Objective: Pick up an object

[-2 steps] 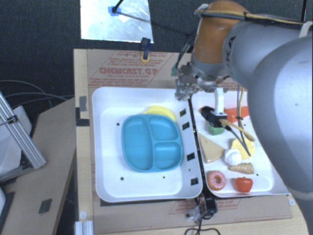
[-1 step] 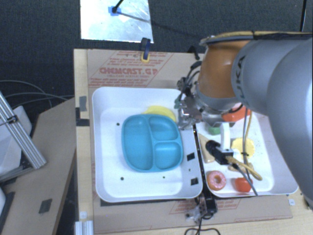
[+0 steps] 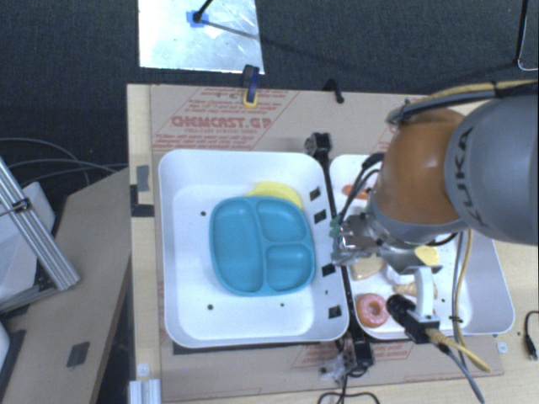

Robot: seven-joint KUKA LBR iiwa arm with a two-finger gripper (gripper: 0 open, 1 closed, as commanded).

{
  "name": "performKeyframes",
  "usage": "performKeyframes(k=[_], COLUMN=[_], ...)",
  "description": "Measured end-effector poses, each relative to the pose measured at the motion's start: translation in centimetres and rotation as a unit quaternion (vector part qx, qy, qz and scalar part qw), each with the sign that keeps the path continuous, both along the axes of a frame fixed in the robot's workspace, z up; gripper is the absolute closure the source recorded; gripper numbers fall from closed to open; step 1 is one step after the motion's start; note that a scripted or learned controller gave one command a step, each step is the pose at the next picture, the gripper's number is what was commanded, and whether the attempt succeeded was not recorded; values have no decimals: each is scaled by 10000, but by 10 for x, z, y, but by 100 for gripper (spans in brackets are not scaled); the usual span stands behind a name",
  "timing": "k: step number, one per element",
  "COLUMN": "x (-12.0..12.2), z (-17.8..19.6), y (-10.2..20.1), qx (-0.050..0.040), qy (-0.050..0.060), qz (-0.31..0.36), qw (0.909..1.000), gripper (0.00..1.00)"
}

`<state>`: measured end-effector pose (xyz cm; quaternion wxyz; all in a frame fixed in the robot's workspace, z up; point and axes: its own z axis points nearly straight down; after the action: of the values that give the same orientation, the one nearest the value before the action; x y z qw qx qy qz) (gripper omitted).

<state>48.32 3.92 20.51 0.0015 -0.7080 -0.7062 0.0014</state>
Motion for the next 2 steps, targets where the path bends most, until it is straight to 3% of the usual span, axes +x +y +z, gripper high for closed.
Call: performKeyframes(k=[1,2], x=[112,106], z=[18,-23], y=[96,34], qx=[21,-7], qy=[-86,-13], qz=[77,-7], qw=[9999,10000], gripper=[100,100])
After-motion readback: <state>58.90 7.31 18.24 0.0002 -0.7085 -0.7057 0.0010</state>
